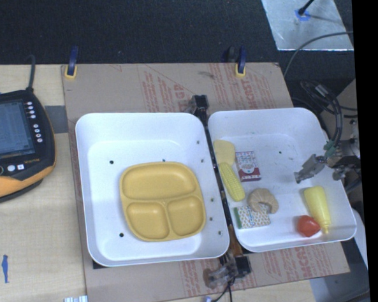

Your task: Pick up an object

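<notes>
On the bench, far left of the two bins, lies a black and orange control pendant with a lit screen; its text is too small to read. The left bin holds a yellow divided plate with three compartments.

In the right bin, just inside its left wall, a yellow spatula-like toy lies touching a toy corn cob. Beside the cob sits a small red and white carton; its printing cannot be read. Below it a tan bread-like piece rests against a small green and white packet, also illegible.

Further right in that bin, a yellow squeeze bottle lies flat, its tip near a red tomato-like ball at the bin's lower right corner.

The gripper hangs low over the right side of the right bin, just above the bottle's top end; nothing sits between its fingers, and whether they are apart or together cannot be told. Red lettering on the cardboard under the bins is too faint to read.
</notes>
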### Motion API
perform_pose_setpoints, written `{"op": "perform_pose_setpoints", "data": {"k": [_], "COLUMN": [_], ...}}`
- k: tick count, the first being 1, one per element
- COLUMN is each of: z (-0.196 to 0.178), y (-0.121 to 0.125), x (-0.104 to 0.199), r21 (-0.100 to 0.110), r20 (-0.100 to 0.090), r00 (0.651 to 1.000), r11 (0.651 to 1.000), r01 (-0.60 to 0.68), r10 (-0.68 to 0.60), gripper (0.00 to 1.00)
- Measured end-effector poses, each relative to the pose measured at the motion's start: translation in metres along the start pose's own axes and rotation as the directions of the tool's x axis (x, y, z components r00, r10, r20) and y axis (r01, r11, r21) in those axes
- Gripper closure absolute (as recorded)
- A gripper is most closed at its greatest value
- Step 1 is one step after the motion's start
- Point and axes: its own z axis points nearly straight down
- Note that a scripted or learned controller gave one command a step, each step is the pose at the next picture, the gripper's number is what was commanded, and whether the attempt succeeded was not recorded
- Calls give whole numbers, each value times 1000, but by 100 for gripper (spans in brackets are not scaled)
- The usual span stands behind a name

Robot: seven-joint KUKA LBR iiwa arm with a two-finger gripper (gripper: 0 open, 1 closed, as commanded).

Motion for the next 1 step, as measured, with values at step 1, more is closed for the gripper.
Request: {"op": "perform_pose_setpoints", "data": {"k": [1], "z": [152], "y": [22], "x": [58], "r21": [2], "r20": [0], "r00": [1000], "r11": [1000], "r01": [2], "r10": [-2], "gripper": [0]}}
